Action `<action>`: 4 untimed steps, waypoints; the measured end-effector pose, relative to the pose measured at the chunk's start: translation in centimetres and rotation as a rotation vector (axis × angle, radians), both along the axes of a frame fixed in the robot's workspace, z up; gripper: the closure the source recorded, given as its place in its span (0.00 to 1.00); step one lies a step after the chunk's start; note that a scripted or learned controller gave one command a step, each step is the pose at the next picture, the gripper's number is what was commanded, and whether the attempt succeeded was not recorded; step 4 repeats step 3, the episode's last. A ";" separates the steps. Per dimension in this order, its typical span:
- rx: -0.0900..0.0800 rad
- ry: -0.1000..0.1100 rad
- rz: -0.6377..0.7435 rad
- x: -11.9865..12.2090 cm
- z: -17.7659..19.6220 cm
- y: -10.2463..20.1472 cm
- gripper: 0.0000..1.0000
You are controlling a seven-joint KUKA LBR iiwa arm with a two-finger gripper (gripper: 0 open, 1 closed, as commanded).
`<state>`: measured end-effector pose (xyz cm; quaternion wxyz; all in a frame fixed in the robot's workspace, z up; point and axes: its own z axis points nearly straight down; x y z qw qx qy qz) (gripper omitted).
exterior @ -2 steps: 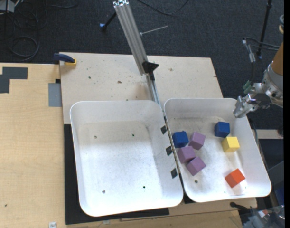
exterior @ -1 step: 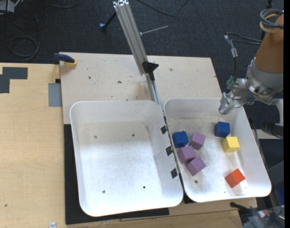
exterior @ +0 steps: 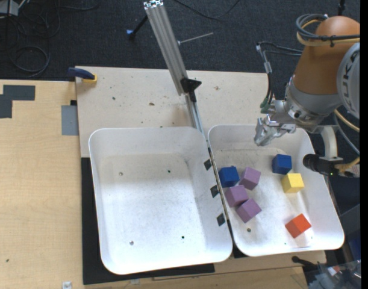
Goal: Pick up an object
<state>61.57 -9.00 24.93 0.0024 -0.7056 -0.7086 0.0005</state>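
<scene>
The right bin [exterior: 328,233] holds several small blocks: a blue cube [exterior: 229,175] by the divider, three purple blocks [exterior: 250,177] [exterior: 236,194] [exterior: 249,209] beside it, another blue cube [exterior: 282,164], a yellow cube [exterior: 293,182] and an orange-red cube [exterior: 299,225]. My gripper [exterior: 263,136] hangs over the far part of the right bin, above and left of the second blue cube. Nothing shows between its fingers.
The left bin [exterior: 111,179] lies next to the right one, with black clips along the shared rim. A slanted aluminium bar [exterior: 171,53] rises behind the bins. A blue-and-yellow clamp [exterior: 82,74] sits at the bench's far left corner.
</scene>
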 end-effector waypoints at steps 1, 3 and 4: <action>0.000 -0.001 0.001 1.2 -1.0 6.0 1.00; -0.001 0.001 0.001 1.6 -2.1 16.9 1.00; -0.001 0.001 0.001 1.6 -2.1 16.9 1.00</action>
